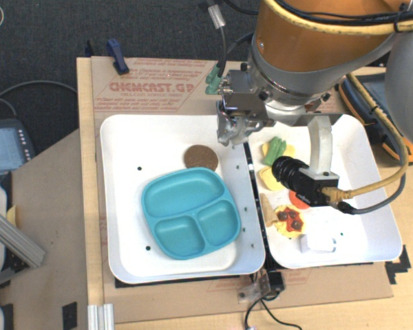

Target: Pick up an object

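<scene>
Reaching in from the upper right: grey arm [406,74] with its broad orange band [330,19], wrist tilted down over the seam between the 2 shallow white bins. Metal tool [233,128] hanging low just above the left bin's [117,184] right rim, close to the round brown disc [202,157] — open or closed, cannot tell from this slant. Nothing visibly between its tips. Black cylindrical attachment [299,179] jutting from the wrist over the right bin [372,218], a yellow cable [375,184] looping off it.

In the left bin: teal plastic 3-compartment plate [189,212], the brown disc just beside its upper edge. In the right bin: green toy piece [275,148], yellow piece [267,179], red and dark piece [289,217], small white block [319,243] — clustered along the left side.

Below both bins, a light wooden surface [151,88] printed with red lettering, a blue clamp [117,55] at its upper left corner. Beyond, dark carpeted floor [89,5] with loose cables.
</scene>
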{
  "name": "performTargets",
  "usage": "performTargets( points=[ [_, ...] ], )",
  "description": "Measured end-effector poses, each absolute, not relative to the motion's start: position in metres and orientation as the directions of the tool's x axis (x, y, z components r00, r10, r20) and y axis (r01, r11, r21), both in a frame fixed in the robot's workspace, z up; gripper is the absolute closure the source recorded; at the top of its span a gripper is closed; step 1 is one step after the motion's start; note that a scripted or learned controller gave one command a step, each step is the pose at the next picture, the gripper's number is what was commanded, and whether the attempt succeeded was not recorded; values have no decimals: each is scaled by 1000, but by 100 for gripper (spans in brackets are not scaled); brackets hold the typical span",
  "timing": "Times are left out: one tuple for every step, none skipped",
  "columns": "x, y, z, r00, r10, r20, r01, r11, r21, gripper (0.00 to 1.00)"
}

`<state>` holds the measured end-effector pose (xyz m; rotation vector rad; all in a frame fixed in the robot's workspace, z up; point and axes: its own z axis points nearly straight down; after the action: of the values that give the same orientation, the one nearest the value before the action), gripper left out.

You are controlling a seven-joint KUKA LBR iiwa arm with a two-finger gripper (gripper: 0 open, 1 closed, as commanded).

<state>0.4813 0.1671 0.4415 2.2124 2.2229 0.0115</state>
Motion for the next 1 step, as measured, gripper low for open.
performTargets(
  points=[
    [496,219,493,-5,1000,3,1000,5,7,100]
  ],
)
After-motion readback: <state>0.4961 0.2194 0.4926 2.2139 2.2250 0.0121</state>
